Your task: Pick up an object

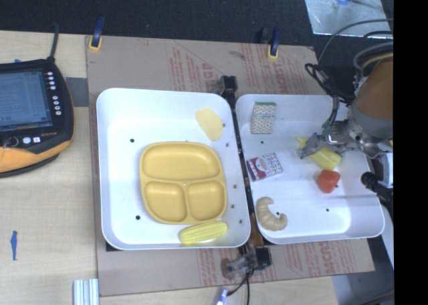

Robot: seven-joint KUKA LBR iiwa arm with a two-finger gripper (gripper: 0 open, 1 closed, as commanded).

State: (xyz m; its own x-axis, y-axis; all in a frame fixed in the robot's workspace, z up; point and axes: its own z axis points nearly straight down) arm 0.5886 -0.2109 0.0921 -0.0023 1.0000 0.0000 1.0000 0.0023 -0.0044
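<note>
- Corn cob (202, 232): yellow, lying on its side at the near edge of the left bin (117, 163), just in front of the plate.
- Croissant (271, 213): pale brown, curved, at the near left of the right bin (348, 220), apart from the other items.
- Divided plate (182, 181): yellow, three compartments, flat in the middle of the left bin; one long section at the far side, two smaller ones at the near side.
- Tomato (328, 180): small, red, in the right half of the right bin, just nearer than the yellow piece.
- Small packet (265, 166): red and white print, lying flat and slightly turned, close to the right bin's left wall.
- Yellow piece (326, 158): small, lemon-coloured, in the right bin, directly at the gripper's tip and touching it or nearly so.
- Gripper (313, 148): grey metal, reaching in from the right and low over the right bin. Its tip meets the yellow piece; whether the fingers are parted or closed cannot be told, nor whether anything is held.
- Pale yellow slice (209, 123): oval, flat, at the far right of the left bin, just beyond the plate.
- Green box (263, 117): small, patterned, at the far left of the right bin.
- Tablet controller (30, 113): dark screen, orange casing, on the bench left of the bins.
- Arm (378, 96): grey with an orange band, at the right edge.
</note>
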